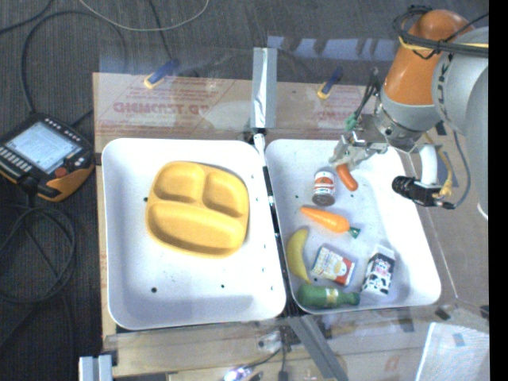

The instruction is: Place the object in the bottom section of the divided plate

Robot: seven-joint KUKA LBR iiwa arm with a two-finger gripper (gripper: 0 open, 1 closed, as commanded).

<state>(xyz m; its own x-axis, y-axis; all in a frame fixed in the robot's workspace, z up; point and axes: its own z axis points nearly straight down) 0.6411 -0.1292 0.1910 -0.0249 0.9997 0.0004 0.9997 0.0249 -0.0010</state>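
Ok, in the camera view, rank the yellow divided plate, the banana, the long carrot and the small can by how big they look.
1. Yellow divided plate, by far the largest.
2. Banana.
3. Long carrot, close to the banana in length but thinner; that order is unsure.
4. Small can, the smallest.

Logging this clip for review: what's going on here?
A robot arm reaches over the right bin, its hand low at the far end, right by a small orange sausage. A can, carrot, banana and cartons lie in that bin. The yellow divided plate in the left bin holds nothing yet.
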